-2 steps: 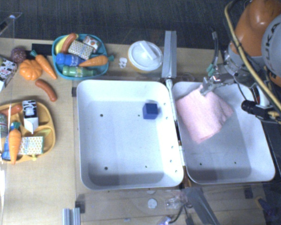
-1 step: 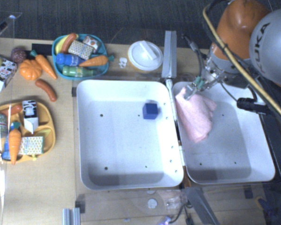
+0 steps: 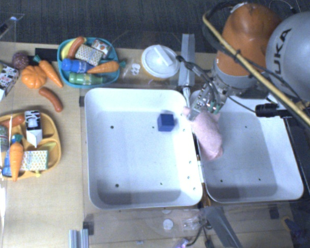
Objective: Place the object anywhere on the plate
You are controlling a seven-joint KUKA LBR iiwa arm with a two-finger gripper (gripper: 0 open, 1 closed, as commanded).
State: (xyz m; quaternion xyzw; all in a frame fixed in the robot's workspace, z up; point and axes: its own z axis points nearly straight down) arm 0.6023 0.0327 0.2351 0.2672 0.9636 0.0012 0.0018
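Presently the gripper [image 3: 196, 109] fingers pinch the pink object's [image 3: 208, 136] top end, so it hangs over the bins' seam.

Pale wooden bench [image 3: 51, 190] before dark ribbed carpet [image 3: 119, 9].

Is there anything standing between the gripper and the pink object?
Nothing visible does. The gripper meets the upper end of the pink object, by the right rim of the left bin. The blue cube sits apart, inside that bin.
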